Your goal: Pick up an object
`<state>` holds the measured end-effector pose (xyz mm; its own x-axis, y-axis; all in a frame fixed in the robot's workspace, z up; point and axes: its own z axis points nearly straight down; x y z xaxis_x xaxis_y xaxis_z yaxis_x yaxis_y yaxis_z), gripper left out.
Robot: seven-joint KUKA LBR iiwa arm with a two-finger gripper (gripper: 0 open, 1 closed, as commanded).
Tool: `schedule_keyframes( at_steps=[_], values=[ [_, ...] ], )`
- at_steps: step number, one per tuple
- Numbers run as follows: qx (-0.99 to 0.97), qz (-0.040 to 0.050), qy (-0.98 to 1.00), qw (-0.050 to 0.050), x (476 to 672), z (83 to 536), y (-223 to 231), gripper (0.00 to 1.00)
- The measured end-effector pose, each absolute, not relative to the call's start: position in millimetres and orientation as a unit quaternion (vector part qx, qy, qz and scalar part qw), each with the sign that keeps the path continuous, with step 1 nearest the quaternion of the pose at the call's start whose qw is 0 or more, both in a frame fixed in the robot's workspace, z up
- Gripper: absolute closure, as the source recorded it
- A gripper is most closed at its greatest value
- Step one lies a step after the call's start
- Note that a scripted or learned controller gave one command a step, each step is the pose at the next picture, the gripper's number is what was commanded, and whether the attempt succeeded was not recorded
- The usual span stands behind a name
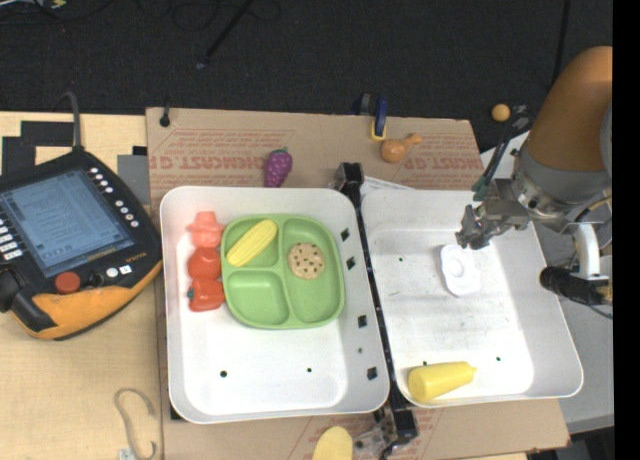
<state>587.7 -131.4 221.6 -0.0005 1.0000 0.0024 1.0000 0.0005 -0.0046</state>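
In the right bin [520,368], a flat white object [459,271] lies near the middle and a yellow block [439,380] rests against the front rim. My gripper [474,233] hangs over the right bin, just above and behind the white object, with the orange-banded arm coming in from the right. The left bin [260,388] holds a green divided plate [283,272] carrying a yellow corn cob [250,241] and a cookie [306,260]. A red figure [205,262] lies along the plate's left side.
A purple grape bunch [278,166] and an orange pear-shaped toy [399,148] sit on the cardboard behind the bins. A teach pendant [65,238] lies at the left. A yellow object [333,443] sits in front of the bins. A black divider [362,278] separates the bins.
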Motion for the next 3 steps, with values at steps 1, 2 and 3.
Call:
schedule_keyframes(
  at_steps=[1, 2, 3],
  values=[
    [-0.706, 0.0003, -0.708, 0.003, 559.4, 226.5, -76.2, 1.00],
    [-0.707, 0.0008, -0.708, 0.003, 524.0, 231.2, -40.5, 1.00],
    [-0.707, 0.0013, -0.707, 0.002, 511.9, 220.8, -22.2, 1.00]
  ],
)
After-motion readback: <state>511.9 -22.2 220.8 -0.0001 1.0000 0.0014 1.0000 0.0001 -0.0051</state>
